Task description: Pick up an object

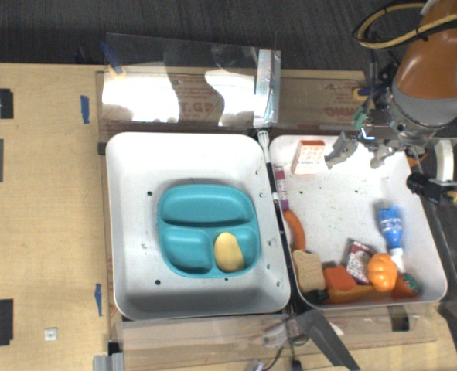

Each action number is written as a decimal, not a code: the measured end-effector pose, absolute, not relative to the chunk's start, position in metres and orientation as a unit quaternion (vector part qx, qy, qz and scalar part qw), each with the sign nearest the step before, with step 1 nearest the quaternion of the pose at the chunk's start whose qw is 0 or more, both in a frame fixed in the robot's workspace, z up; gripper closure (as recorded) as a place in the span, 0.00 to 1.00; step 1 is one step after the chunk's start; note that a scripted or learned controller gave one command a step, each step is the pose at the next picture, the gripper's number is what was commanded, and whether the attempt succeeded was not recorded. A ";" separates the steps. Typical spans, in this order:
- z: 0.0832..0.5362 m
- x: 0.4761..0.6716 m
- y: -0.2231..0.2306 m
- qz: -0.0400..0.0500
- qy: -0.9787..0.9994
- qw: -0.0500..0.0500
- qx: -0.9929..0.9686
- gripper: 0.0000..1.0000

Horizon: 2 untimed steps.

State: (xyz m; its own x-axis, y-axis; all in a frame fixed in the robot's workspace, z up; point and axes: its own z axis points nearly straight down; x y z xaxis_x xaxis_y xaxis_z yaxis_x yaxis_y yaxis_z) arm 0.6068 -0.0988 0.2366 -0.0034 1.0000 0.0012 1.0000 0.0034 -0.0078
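Your gripper hangs at the upper right of the frame, over the far edge of the right bin, fingers spread apart with nothing between them. The nearest thing is the small white-and-red carton — it lies just to the left of the fingers, near the bin's upper left corner. The blue-and-white bottle sits lower right, its long axis running up and down the frame. The rest crowds the bottom edge — well apart from the gripper.

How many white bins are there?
2. The left bin holds a teal tray with a yellow thing on it. The right bin holds a pile of small things.
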 end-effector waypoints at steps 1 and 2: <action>0.201 0.589 -0.018 0.003 -0.704 0.004 -0.710 0.00; 0.244 0.609 -0.019 0.001 -0.697 0.001 -0.717 0.00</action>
State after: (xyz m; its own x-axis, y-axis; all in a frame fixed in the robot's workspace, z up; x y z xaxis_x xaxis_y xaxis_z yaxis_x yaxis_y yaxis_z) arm 0.6091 -0.0191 0.2437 0.0283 0.9996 -0.0007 0.9996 -0.0283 -0.0026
